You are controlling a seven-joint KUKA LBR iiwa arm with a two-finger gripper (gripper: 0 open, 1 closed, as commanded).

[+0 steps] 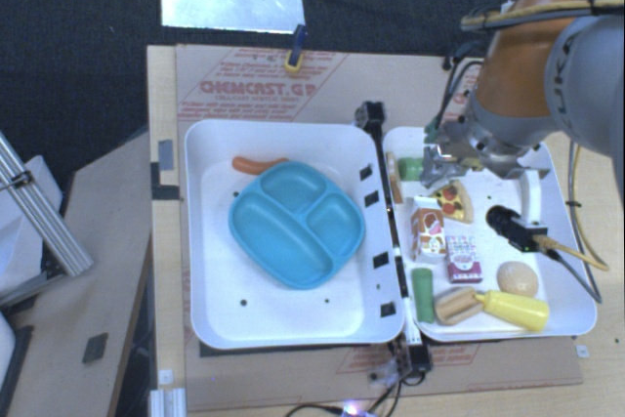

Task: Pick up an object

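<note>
The right bin (580,306) holds several toy foods. A green piece (409,168) lies at its upper left, and a pizza slice (453,201) sits just below it. Further down are a red and white carton (428,232), a pink box (464,260), a green cylinder (422,294), a hot dog bun (455,305), a yellow bottle (516,310) and a beige ball (518,278). My gripper (438,169) hangs low over the bin's upper left, right beside the green piece and just above the pizza slice. Nothing is visibly held.
The left bin (209,239) holds a blue divided plate (296,224) and an orange sausage (258,165) behind it. A black-clipped divider (383,210) separates the two bins. A thin tan stick (394,179) lies along the right bin's left wall.
</note>
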